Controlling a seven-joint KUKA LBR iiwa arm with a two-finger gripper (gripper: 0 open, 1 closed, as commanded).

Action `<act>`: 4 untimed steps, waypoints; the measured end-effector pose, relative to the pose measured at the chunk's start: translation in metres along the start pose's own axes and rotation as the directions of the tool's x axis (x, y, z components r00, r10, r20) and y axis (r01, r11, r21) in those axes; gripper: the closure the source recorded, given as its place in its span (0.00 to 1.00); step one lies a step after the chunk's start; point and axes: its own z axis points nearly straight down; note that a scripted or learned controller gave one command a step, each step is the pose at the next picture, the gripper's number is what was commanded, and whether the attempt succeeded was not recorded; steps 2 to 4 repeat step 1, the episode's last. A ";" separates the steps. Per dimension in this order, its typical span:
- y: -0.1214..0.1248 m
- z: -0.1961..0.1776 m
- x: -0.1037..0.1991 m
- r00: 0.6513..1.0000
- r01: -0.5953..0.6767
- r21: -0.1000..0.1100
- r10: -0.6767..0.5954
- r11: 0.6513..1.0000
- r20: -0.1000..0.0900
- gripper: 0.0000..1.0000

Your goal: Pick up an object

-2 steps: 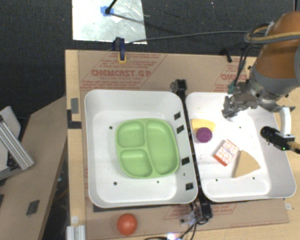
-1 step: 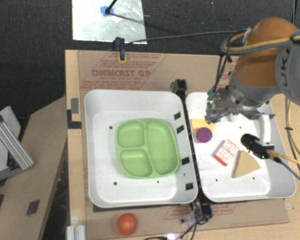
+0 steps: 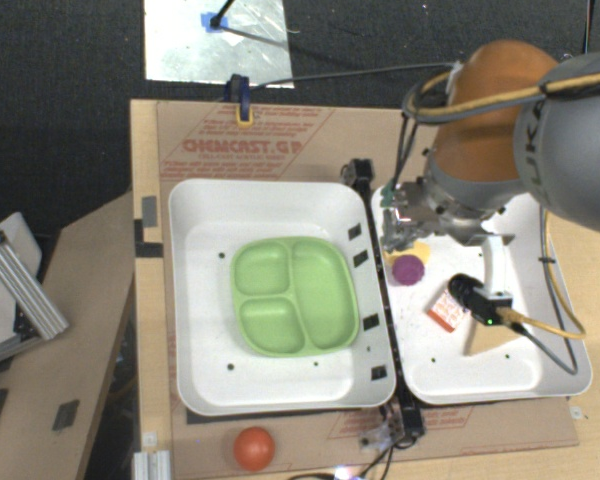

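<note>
The gripper (image 3: 398, 230) hung over the far left corner of the right bin (image 3: 520, 373); whether it held anything could not be told. A purple ball (image 3: 408, 269) lay just near of it, a red-and-white packet (image 3: 445, 313) further right. A green divided tray (image 3: 293, 295) filled the left bin (image 3: 205, 218).

Lit brightly and evenly from above. Washed out to near pure white on both white bins (image 3: 280, 203), with little detail left on their floors. Very dark around the bench (image 3: 280, 133), almost black. Soft, faint shadows under the green tray (image 3: 295, 296) and the arm (image 3: 520, 118). A little fuzzy and grainy all over. Shiny glare on the silver sheet (image 3: 215, 28) up top.
</note>
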 end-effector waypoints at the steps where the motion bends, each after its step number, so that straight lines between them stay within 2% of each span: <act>1: -0.009 0.009 0.043 1.000 0.000 0.000 0.000 1.000 0.000 1.00; 4: -0.009 0.009 0.043 1.000 0.000 0.000 0.000 1.000 0.000 1.00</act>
